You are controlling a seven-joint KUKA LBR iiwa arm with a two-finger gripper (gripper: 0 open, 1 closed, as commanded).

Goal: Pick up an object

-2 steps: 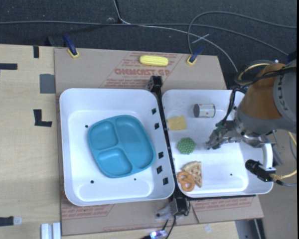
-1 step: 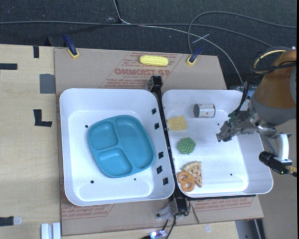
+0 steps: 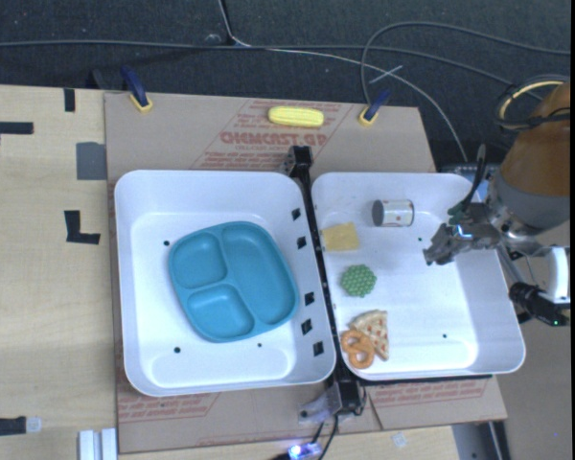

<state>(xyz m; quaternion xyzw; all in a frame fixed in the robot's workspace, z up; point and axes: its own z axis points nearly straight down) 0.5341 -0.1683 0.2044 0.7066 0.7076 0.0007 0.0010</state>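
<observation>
The gripper (image 3: 441, 249) is seen low over the right-hand part of the right bin (image 3: 489, 353), and nothing is seen between its fingers; whether they are set wide or narrow cannot be told from this slanted view. The step in hand is judged to be the approach to a grasp, with no object lifted yet.

The nearest candidate is the small metal can (image 3: 393, 213), which lies on its side near the back of the right bin, just to the left of the gripper. It is judged that a round can lying down may roll away if it is nudged, so the fingers would best be brought down on either side of its curved body, across its axis, and closed only once the gripper is centred over it. The bin's wall should be kept clear of during the descent.

Further left in the same bin, a pale yellow cheese-like slice (image 3: 341, 237) lies beside the divider, a green knobbly ball (image 3: 358, 280) lies below it, and a cluster of pretzel-shaped toys (image 3: 366, 337) lies near the front edge. These objects are well apart from one another.

In the left bin (image 3: 144, 353) a blue divided plate (image 3: 232, 280) is held, with nothing seen in its compartments. Behind the bins, a yellow corn-like toy (image 3: 295, 117) rests on the cardboard-covered surface (image 3: 172, 132).
</observation>
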